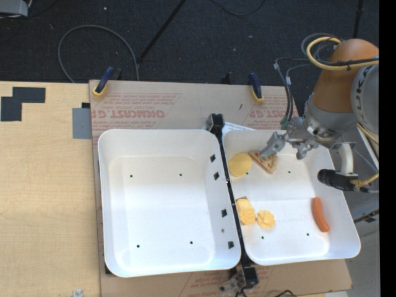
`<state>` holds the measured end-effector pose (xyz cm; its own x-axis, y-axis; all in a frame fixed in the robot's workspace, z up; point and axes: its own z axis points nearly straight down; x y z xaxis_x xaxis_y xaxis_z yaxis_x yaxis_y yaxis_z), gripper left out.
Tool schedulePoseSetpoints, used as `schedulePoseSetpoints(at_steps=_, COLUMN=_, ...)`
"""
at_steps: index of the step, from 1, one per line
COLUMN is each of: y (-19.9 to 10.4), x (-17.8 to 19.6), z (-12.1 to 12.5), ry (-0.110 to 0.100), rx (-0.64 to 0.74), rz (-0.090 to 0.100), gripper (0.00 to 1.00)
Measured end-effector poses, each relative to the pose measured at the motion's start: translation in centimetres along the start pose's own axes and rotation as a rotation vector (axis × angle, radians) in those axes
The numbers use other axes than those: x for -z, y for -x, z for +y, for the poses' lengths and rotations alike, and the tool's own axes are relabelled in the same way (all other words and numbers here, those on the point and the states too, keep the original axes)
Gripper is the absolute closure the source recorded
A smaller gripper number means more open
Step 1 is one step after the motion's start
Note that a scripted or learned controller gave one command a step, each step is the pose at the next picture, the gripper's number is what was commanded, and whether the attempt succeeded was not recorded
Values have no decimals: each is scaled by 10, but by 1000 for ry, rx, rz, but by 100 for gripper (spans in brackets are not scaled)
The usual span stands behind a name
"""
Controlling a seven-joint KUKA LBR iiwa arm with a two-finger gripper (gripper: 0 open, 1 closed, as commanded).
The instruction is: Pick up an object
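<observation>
The right bin (pixel 346 237) holds several food toys. A yellow lemon-like piece (pixel 241 164) lies near the divider, with a tan wedge like a toast slice (pixel 265 163) touching its right side. Two pale yellow pieces (pixel 246 211) (pixel 266 219) lie lower down, and an orange sausage-shaped piece (pixel 320 215) rests near the right wall. My gripper (pixel 286 148) hangs over the bin's upper part, open, its left finger (pixel 272 146) just above the wedge's upper right edge. Nothing is between the fingers.
The left bin (pixel 124 159) sits beside the right one, with a black divider strip (pixel 224 190) between them. Cables and a black fitting (pixel 335 178) hang off the arm over the right bin's right wall. Blue-yellow clamps (pixel 255 86) (pixel 104 82) hold the cardboard at the back.
</observation>
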<state>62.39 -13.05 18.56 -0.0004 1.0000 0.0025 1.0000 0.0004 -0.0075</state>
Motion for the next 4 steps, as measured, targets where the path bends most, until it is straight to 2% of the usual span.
schedulePoseSetpoints(at_steps=1, y=34, x=-106, z=16, ry=-3, rx=-2, rz=0, gripper=0)
schedulePoseSetpoints(at_steps=2, y=7, x=-102, z=18, ry=2, rx=1, rz=-1, gripper=0)
schedulePoseSetpoints(at_steps=3, y=75, x=-103, z=17, ry=1, rx=-3, rz=-1, gripper=0)
schedulePoseSetpoints(at_steps=4, y=53, x=-102, z=18, ry=2, rx=1, rz=0, gripper=0)
